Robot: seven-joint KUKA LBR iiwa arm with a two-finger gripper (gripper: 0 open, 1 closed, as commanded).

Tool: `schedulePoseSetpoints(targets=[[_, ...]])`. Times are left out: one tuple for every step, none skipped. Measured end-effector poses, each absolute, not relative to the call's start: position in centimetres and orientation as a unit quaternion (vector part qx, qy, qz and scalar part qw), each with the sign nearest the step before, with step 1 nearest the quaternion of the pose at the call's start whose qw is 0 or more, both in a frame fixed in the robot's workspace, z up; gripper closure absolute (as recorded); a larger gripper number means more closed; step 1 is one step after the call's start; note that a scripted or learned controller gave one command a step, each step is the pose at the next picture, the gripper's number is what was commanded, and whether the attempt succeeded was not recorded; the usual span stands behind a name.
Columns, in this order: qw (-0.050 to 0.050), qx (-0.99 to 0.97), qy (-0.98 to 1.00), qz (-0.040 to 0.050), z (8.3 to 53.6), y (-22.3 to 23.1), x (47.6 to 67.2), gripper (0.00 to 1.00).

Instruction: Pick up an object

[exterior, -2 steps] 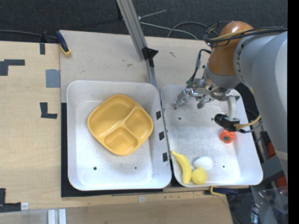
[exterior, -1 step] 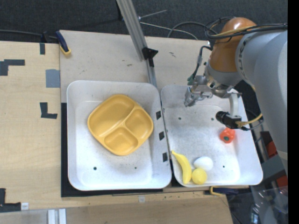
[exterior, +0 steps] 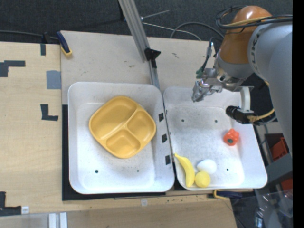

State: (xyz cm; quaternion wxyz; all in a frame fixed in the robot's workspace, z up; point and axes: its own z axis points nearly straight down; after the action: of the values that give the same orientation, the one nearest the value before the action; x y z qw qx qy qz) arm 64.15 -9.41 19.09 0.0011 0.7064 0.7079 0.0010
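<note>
The right bin (exterior: 216,127) holds a yellow banana (exterior: 185,169) at its near left corner. Beside the banana lie a white egg-shaped object (exterior: 207,165) and a small yellow lemon (exterior: 202,179). A small orange and red object (exterior: 231,137) sits near the bin's right wall. My gripper (exterior: 199,95) hangs over the far left part of the right bin, well away from all of these, with nothing visible between its fingers.
The left bin (exterior: 78,141) carries a yellow divided plate (exterior: 122,126). A grey metal pole (exterior: 137,30) slants across the bench toward the gap between the bins. A black cable fitting (exterior: 236,113) sticks out near the right bin's far right wall.
</note>
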Motion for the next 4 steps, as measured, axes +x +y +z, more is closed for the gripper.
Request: schedulePoseSetpoints(targets=[[0.002,0.706,0.708,0.0018,25.5,-9.4,64.0,1.00],[0.000,0.706,0.708,0.0000,25.7,-9.4,64.0,1.00],[-0.001,0.705,0.709,-0.0006,24.3,-4.8,64.2,1.00],[-0.001,0.705,0.710,0.0004,24.9,0.5,64.7,1.00]])
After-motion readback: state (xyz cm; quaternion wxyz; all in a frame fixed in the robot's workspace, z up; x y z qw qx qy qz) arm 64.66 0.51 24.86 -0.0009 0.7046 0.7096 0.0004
